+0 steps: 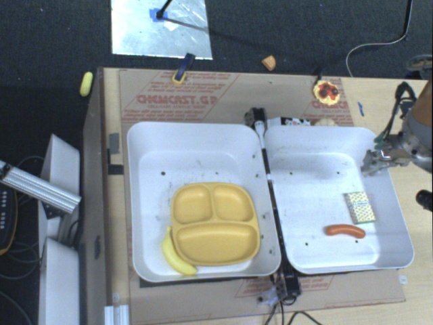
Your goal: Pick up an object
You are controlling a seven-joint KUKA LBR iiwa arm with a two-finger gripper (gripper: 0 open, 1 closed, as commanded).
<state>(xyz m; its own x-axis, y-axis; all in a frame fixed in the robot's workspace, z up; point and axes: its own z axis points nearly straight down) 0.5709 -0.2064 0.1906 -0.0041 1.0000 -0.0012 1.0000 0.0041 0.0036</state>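
A sausage (346,231) is lying in the right bin (318,263), near its front, long axis running left to right, with a small patterned packet (360,207) sitting just behind it. The gripper (376,160) is hanging over the bin's far right edge, so the sausage is lying toward the near side and slightly left of it. Whether the claw is spread or pressed together I cannot tell; it is too blurred.

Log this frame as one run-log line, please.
gripper: over right bin's right rim, holding nothing | right bin: sausage, patterned block | left bin: yellow tray, banana
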